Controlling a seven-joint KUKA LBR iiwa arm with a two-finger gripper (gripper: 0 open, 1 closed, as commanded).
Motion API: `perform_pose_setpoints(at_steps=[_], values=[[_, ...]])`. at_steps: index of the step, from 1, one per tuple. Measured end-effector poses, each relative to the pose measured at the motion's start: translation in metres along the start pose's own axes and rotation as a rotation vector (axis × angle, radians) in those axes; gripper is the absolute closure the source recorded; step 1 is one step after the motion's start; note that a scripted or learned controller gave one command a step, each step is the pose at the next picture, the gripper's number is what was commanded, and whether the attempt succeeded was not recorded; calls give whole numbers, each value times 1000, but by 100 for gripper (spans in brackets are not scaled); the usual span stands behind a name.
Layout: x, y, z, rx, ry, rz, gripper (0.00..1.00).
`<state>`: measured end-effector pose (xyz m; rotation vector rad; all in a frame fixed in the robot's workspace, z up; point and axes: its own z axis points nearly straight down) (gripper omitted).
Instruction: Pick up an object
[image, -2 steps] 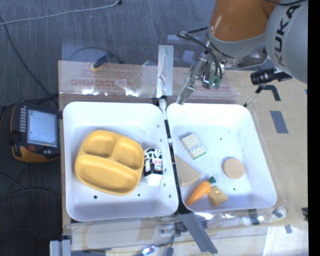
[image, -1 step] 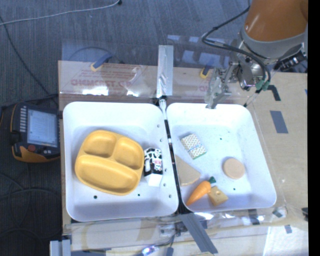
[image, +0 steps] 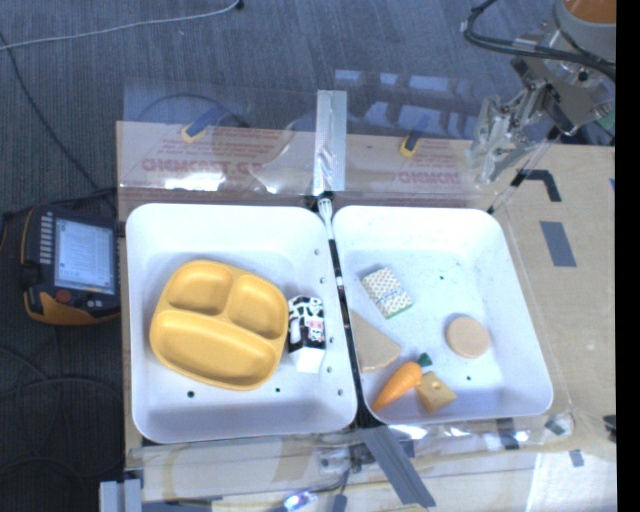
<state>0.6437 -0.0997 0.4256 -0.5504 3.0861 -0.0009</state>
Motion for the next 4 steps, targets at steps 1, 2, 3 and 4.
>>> perform_pose_setpoints(at_steps=[1,2,3,4], values=[[-27,2,112,-3,3,-321,100],[-19,2,149,-5,1,-260,100],[36,35,217,-2,5,-396,100],[7,35,97,-3,-1,-521,100]])
